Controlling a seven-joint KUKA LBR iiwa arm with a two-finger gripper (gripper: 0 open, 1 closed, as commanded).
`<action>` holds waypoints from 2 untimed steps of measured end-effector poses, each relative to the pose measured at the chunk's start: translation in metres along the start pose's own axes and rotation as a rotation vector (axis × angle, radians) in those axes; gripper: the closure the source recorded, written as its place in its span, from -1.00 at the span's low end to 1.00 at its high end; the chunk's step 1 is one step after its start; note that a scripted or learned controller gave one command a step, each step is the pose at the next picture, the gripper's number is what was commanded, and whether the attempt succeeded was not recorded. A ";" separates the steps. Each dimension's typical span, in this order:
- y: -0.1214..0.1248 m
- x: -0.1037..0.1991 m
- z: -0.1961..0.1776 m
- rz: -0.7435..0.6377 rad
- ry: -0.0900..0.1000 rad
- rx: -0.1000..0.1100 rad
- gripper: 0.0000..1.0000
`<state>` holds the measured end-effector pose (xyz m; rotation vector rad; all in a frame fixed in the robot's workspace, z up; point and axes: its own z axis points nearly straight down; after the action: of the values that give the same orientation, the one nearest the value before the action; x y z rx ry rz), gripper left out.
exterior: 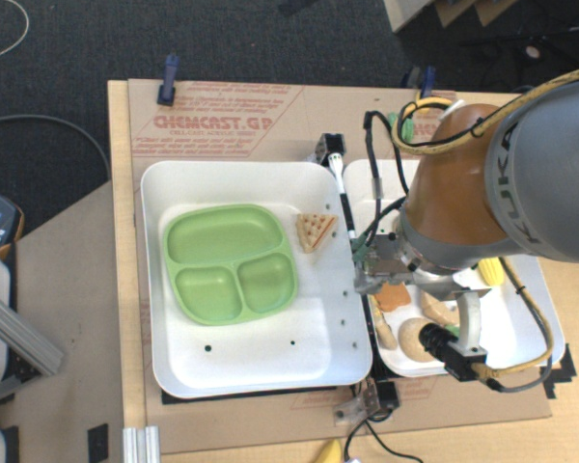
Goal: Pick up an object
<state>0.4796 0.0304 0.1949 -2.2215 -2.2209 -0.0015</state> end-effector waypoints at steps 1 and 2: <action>0.002 0.002 -0.160 -0.003 0.002 -0.020 1.00; 0.000 -0.051 -0.152 0.006 -0.003 0.000 1.00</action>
<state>0.4793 -0.0206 0.3466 -2.2290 -2.2159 0.0013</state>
